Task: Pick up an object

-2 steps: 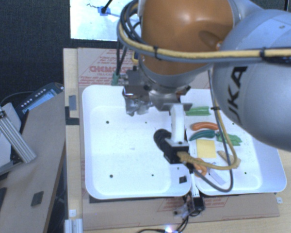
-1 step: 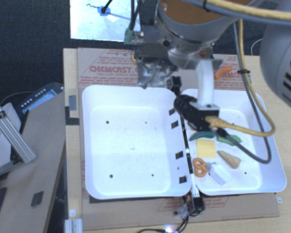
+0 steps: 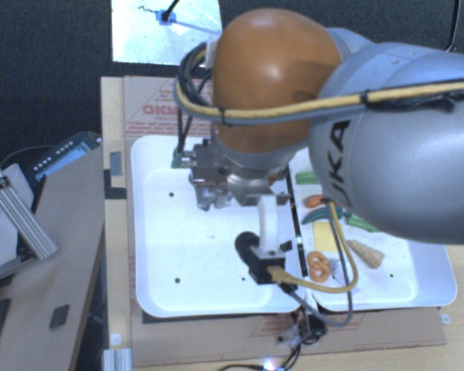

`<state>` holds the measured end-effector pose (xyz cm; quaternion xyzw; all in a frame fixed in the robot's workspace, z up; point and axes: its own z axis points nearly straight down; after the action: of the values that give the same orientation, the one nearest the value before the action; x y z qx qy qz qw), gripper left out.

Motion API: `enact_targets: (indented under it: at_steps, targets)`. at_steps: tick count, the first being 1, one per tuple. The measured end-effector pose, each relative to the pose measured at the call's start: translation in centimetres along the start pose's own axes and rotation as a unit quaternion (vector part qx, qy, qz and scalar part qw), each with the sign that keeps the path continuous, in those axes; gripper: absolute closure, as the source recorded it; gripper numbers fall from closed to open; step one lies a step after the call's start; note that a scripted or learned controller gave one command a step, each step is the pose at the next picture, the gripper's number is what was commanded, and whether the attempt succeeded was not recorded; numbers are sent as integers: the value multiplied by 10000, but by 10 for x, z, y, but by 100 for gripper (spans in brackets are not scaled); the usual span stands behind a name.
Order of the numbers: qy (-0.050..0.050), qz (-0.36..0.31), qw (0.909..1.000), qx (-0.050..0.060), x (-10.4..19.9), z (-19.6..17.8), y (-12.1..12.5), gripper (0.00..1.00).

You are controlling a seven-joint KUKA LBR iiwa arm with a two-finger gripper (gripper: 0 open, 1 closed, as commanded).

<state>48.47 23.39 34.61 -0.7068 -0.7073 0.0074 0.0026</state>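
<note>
The gripper (image 3: 210,182) is seen held over the left bin (image 3: 170,234); whether it is apart or together cannot be told. A pretzel (image 3: 319,266) and a cone (image 3: 366,253) are seen in the right bin (image 3: 417,280), both judged light, stiff and brittle, and best taken across the middle.

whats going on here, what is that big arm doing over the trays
The grey and orange arm reaches in from the right, with its gripper low over the left bin. The small things lie in the right bin: a pretzel, a tan cone, an orange piece and a green piece. I cannot see the gripper holding anything, so no pick is evident yet.
</note>
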Motion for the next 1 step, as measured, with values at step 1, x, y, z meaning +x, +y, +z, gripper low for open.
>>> enact_targets:
  at_steps: [1]
  targets:
    - [1, 0, 10000, -1, 0, 139, 1, 100]
